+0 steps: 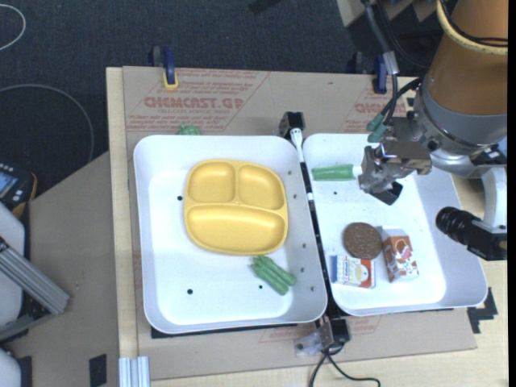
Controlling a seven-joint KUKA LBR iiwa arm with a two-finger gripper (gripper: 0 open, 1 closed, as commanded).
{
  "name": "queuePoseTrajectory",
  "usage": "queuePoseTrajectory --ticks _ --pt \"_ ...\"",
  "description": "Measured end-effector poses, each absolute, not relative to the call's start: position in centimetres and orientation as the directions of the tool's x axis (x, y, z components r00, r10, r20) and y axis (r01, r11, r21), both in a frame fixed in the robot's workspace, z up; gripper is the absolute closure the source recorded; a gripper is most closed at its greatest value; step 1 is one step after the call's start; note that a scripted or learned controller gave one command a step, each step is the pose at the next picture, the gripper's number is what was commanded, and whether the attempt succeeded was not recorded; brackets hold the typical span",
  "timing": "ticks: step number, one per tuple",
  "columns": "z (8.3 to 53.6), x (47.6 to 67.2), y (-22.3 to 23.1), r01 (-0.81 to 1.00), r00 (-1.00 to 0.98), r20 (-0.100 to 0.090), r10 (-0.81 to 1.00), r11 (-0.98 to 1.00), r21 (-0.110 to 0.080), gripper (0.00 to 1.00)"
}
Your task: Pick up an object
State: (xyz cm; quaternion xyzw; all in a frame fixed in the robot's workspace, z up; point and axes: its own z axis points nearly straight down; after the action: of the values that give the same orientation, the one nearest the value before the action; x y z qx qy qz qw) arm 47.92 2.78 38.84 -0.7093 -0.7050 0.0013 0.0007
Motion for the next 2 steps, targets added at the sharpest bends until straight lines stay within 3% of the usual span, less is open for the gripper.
queuePoseTrajectory --ticks 1,2 --pt "28.2 47.9 -3.7 1.0 0.006 0.0 1.0 -0.006 -0.008 1.0" --pt "25.3 47.9 -12.5 1.0 0.004 0.0 1.0 -0.004 -0.003 1.0"
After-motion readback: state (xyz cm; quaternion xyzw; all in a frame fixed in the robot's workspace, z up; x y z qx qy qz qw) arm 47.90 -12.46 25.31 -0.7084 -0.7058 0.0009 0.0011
